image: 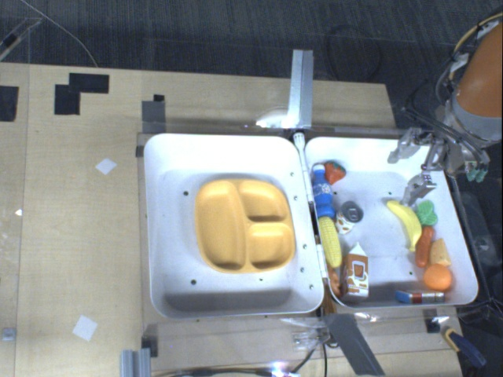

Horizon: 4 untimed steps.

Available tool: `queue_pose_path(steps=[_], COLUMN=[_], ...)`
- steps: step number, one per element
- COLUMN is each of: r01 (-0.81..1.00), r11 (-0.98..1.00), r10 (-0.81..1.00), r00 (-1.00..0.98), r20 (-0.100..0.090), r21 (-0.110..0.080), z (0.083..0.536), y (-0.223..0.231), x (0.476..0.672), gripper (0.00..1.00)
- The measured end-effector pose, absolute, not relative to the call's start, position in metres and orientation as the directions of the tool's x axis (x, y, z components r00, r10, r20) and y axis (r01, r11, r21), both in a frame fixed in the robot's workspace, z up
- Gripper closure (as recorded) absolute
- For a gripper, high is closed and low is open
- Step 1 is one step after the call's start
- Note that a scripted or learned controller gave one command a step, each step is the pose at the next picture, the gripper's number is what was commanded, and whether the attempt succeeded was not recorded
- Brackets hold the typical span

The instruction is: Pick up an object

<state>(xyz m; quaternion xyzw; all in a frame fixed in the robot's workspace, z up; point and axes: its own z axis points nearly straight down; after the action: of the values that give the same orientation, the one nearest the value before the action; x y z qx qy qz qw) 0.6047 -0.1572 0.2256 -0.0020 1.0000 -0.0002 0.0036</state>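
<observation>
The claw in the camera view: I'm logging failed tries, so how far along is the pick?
Nothing looks done yet. The grey two-finger claw hangs over the right white bin near its far right corner, with nothing visible between its fingers. The curved yellow banana lies just below it on the bin floor, like the other toys. Descending, gripping and lifting all remain.

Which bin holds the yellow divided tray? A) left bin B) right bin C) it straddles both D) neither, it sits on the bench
A: the yellow divided tray lies flat in the middle of the left bin, while the right bin holds the small items such as the banana and the corn cob.
</observation>
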Motion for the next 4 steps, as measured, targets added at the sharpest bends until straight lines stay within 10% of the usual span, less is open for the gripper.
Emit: queue_pose_path(steps=[1,2,3,4], r01=[-0.177,-0.327,-0.128,-0.042], r11=[0.984,0.945,0.992,0.999], r10=[-0.177,-0.327,-0.128,-0.043], r00=[-0.984,-0.945,-0.992,-0.999], r20=[-0.008,-0.019,-0.013,-0.011], r21=[-0.002,-0.011,-0.003,-0.005], z=[0.094,0.09,0.089,0.179], y=[-0.179,-0.18,-0.176,-0.208], x=[0.539,0.521,0.591,0.502], gripper=[0.0,0.0,0.0,0.0])
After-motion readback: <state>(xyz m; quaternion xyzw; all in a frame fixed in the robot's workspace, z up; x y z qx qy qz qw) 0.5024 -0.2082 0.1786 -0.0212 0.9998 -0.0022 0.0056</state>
